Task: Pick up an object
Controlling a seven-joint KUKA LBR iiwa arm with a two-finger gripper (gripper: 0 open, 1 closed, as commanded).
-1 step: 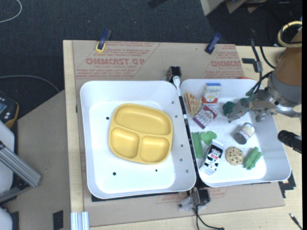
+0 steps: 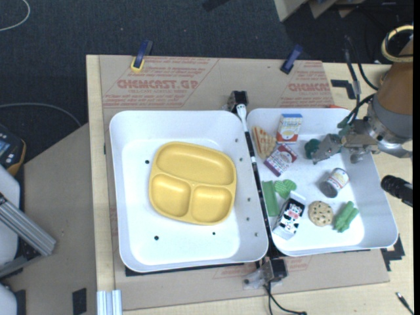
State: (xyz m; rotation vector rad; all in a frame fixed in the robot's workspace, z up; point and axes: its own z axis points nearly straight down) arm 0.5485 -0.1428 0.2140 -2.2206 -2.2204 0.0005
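1. A black clamp (image 2: 272, 271) is sitting at the near edge of the bench (image 2: 98, 176), where the two bins are meeting.
2. The left bin (image 2: 128, 195) is holding a yellow divided plate (image 2: 192, 182), lying flat near its middle.
3. In the near part of the right bin (image 2: 374, 222), a black-and-white carton (image 2: 289, 216) is lying tilted, with a round cookie (image 2: 319, 212) just beside it and a green toy (image 2: 345, 216) beyond the cookie toward the right.
4. A green leafy piece (image 2: 277, 192) is lying against the left wall of the right bin, touching the carton's upper end.
5. A small grey can (image 2: 335, 180) is lying on its side near the middle of the right bin.
6. Farther back, a dark red packet (image 2: 280, 159) is lying beside a striped tan wafer (image 2: 262, 141), and a small white and orange box (image 2: 289, 126) is standing near the far wall.
7. The gripper (image 2: 323, 149) is reaching in from the right over the far part of the right bin, with a dark green object (image 2: 314, 148) sitting at its tip; whether its jaws are wide or narrow, I cannot tell.
8. Two blue clamps (image 2: 140, 55) are pinning the cardboard at the far edge.
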